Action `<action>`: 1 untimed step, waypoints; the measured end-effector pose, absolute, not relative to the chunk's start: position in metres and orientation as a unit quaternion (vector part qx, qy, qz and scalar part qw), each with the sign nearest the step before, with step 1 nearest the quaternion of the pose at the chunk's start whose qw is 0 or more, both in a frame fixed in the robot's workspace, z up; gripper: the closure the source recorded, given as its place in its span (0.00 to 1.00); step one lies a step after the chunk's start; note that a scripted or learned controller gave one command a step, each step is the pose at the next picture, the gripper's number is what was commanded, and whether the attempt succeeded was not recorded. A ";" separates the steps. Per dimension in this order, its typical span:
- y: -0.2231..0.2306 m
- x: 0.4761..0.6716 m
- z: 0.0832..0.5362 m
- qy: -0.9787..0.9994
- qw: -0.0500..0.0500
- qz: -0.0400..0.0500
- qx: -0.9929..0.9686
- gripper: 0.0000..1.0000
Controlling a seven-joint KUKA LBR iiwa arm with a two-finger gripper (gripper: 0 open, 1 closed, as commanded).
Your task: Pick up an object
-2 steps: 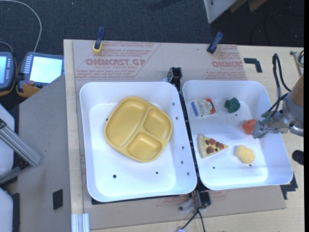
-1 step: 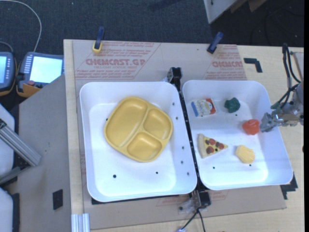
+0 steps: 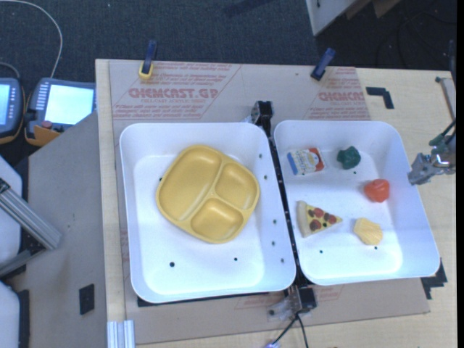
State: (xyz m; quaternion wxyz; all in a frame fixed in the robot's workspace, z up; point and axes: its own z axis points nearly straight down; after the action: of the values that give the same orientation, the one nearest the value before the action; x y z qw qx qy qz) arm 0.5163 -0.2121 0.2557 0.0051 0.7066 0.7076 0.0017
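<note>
Two white bins side by side. Left bin [image 3: 145,267]: one yellow divided plate [image 3: 209,193]. Right bin [image 3: 406,256]: five items (one each): carton [image 3: 305,161], green toy [image 3: 349,157], tomato [image 3: 376,190], pizza slice [image 3: 317,218], yellow lump [image 3: 368,232]. Gripper [image 3: 428,167] hangs just outside the right bin's right rim, grasp state unreadable.

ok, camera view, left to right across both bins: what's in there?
yellow divided plate → small carton → pizza slice → dark green piece → yellow piece → red-orange piece → gripper at the right bin's outer edge.
</note>
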 end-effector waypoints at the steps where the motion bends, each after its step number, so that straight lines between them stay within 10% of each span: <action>1: -0.152 0.534 0.252 0.710 0.000 0.001 0.704 1.00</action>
State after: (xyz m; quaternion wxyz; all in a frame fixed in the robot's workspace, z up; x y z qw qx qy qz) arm 0.5339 -0.1517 0.2515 0.0002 0.7045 0.7097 0.0012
